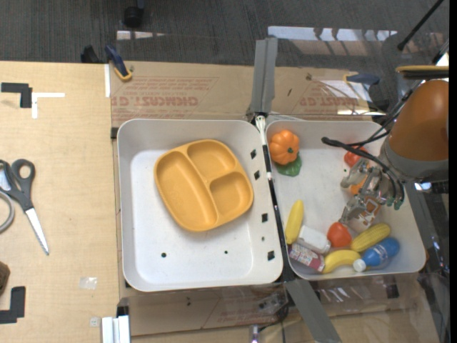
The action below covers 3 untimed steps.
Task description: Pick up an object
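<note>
Down low in the right bin (407, 259) — claw (363, 200) hanging over the white floor near the right wall, metal fingers pointing left; open or shut, cannot tell. Nothing seen between the fingers. Just below the claw: red ball (339, 233), corn cob (370, 237), blue bottle (380, 253), two bananas (293, 221) (340, 261) and a small white box (313, 237), clustered along the near edge. Further back, a small pumpkin (284, 146) on something green. Over in the left bin (136, 263) — a yellow divided plate (204, 184). Scissors (26, 199) on the bench (57, 141), well apart.
</note>
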Motion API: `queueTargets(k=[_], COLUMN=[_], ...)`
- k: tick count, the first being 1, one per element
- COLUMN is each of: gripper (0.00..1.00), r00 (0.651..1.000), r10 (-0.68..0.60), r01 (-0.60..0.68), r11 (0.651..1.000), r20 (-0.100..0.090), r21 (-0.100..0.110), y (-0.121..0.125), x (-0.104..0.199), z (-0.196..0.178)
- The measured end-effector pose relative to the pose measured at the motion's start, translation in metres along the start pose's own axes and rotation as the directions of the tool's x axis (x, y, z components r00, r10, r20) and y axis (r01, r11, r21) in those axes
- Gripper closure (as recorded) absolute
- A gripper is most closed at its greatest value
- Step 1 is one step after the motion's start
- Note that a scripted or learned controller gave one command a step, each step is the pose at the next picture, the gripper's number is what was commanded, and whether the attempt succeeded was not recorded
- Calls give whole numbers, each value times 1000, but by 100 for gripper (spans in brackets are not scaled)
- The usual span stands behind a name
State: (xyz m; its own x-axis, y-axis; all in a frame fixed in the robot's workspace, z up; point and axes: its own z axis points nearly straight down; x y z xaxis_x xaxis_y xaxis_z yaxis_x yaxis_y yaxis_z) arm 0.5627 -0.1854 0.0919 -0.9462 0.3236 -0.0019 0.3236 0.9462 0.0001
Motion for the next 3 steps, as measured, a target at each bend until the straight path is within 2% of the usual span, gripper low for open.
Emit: queueTargets(k=[1, 2, 3], gripper=[0, 0, 0], r00=[996, 997, 1000], r10=[92, 81, 13], r01=[-92, -81, -13], r11=[996, 997, 1000], r20=[-3, 12, 16], r21=[-9, -6, -3], y=[-31, -41, -41], x=[39, 69, 69], z=[0, -3, -3])
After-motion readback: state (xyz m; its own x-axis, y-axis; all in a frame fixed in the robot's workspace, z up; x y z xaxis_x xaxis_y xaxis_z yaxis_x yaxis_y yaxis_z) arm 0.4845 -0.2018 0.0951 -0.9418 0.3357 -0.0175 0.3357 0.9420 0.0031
